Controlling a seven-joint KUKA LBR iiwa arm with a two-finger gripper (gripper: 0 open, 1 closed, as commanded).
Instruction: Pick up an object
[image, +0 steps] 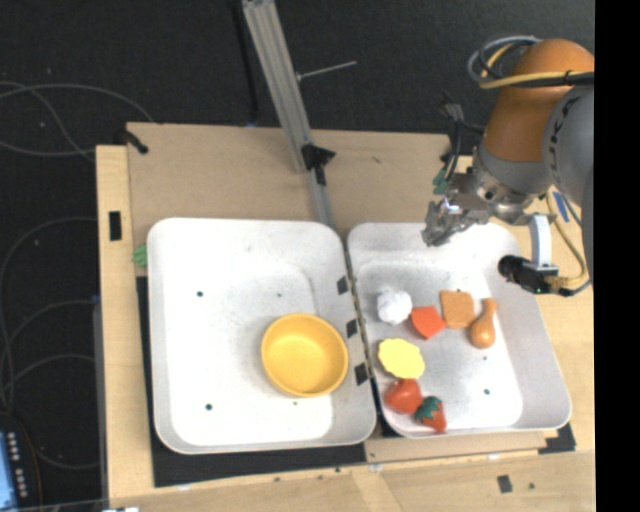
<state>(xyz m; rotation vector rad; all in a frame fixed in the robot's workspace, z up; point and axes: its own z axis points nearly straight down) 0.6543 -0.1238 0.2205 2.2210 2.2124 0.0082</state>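
**Claw over right bin's far edge, toys sit nearer the camera**

Tan worktop (220, 170), dark floor around. Claw (440, 228) hangs low; can't tell how open, nothing seen in it. Closest below-left: white ball (394, 305), looks soft and light, pinch across middle. Beyond: orange block (427, 321), yellow piece (400, 356), strawberry (431, 412); likely rigid, slick plastic.

Grey arm (540, 110) from the right, wrist bent down, gripper (437, 232) low, pointing downward
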